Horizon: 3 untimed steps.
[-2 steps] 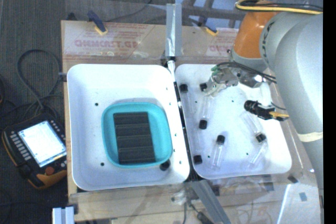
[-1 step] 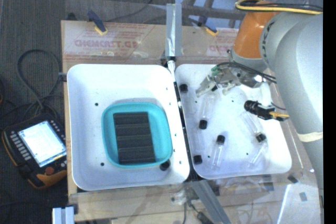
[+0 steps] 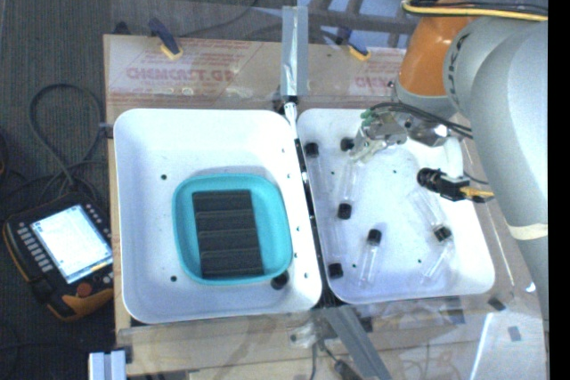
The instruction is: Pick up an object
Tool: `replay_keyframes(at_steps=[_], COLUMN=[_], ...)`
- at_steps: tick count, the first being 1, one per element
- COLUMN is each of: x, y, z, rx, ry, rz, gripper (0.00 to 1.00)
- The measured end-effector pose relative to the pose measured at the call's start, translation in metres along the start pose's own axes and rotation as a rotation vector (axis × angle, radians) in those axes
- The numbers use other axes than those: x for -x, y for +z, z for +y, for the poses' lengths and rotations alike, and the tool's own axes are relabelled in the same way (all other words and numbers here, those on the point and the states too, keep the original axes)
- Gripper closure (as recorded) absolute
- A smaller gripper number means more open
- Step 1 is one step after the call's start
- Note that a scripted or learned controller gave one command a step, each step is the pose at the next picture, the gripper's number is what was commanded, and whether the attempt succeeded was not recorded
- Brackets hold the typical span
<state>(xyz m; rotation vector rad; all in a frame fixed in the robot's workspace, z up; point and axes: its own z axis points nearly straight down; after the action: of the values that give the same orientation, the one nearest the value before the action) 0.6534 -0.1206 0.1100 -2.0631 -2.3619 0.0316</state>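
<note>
Several clear vials with black caps lie scattered in the right bin (image 3: 405, 285). One vial (image 3: 346, 191) lies at the left-centre, another vial (image 3: 370, 254) near the front, and a third vial (image 3: 436, 252) at the front right. My gripper (image 3: 372, 138) hangs low over the far part of this bin. It is just right of a loose black cap (image 3: 347, 143) and above the left-centre vial. Nothing can be seen held in it.
The left bin (image 3: 142, 147) holds a teal tray (image 3: 187, 200) with a black ridged insert (image 3: 229, 231). A small black piece (image 3: 279, 281) lies by the tray's front right corner. More black caps (image 3: 312, 149) (image 3: 335, 270) sit along the right bin's left wall.
</note>
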Motion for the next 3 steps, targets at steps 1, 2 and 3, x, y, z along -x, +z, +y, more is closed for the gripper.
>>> replay_keyframes(at_steps=[1, 2, 3], x=[0.000, -0.007, 0.001], y=[0.001, 0.020, 0.022], z=[-0.001, -0.069, 0.009], rx=[-0.005, 0.031, -0.015], ry=[0.000, -0.036, 0.100], rz=[0.001, 0.005, 0.015], gripper=[0.00, 0.00, 0.00])
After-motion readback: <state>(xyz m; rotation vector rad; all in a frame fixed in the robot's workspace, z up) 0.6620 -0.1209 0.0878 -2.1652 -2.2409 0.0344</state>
